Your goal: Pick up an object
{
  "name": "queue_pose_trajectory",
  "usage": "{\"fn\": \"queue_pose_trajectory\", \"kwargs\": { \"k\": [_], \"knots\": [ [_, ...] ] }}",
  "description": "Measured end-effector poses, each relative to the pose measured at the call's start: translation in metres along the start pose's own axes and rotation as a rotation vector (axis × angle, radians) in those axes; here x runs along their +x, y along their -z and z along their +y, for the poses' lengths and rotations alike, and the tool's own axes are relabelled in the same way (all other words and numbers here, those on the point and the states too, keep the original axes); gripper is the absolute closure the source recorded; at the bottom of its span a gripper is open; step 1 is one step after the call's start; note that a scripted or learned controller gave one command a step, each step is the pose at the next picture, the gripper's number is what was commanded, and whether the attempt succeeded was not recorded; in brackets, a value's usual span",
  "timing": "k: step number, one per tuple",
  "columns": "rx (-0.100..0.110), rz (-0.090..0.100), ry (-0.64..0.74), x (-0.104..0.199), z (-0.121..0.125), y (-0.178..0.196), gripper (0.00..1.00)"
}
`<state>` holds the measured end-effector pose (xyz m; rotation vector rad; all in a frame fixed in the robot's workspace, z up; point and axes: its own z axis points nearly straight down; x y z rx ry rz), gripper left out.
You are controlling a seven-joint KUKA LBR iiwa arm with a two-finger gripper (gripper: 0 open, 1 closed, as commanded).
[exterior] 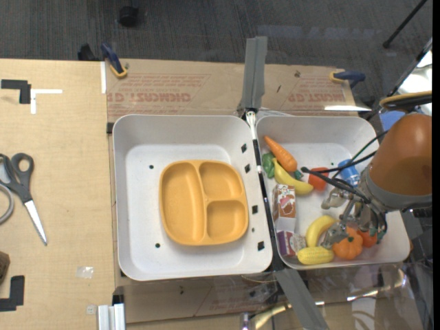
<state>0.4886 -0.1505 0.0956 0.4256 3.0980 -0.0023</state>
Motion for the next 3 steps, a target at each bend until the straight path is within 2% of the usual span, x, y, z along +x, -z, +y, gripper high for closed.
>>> {"fn": "queue_pose_trajectory", "kwargs": {
  "k": [1,2,3],
  "knots": [
    [0.012,0.058,-0.228,-0.137,0.04,-0.009,0.0],
    [0.004,0.012,-0.296,-0.107,0.077,-0.005,0.0],
    [0.004,0.008,-0.293,-0.108,0.077,0.005,1.0]
  ]
}}
